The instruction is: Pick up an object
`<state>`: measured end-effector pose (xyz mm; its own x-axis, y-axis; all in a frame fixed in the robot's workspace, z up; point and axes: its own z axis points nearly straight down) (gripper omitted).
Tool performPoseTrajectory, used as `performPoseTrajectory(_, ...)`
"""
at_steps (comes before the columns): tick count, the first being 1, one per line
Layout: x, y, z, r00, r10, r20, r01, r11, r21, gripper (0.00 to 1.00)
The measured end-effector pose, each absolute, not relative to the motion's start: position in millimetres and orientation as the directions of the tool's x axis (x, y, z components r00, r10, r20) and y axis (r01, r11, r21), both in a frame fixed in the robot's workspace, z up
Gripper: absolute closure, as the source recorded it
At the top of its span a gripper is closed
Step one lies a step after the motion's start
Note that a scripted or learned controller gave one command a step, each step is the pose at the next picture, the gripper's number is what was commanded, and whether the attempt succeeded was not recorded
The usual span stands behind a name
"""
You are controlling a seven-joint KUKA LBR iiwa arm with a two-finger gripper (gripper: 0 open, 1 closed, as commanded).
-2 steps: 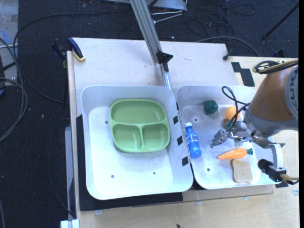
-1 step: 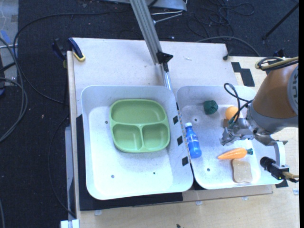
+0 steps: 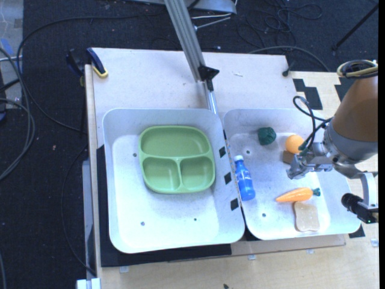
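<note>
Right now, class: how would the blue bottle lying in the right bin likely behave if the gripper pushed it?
The blue bottle lies on its side, so it would probably roll sideways. It looks like small smooth plastic, likely light and slippery. It rests beside the right bin wall, which may stop it.

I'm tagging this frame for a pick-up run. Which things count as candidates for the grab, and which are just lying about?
Belongs to the job:
pincer
orange ball
toy carrot
green lump
blue bottle
bread slice
right bin

Lying about:
green divided plate
left bin
metal pole
</note>
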<state>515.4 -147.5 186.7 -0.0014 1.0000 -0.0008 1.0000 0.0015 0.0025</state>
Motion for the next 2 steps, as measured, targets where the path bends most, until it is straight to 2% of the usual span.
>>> performPoseTrajectory(1,516.5,-148,217,-0.002,1.000,-0.001,1.000,0.002,0.004,1.00)
performPoseTrajectory(2,535.9,-96,209,-0.006,1.000,0.000,1.000,0.006,0.001,1.00)
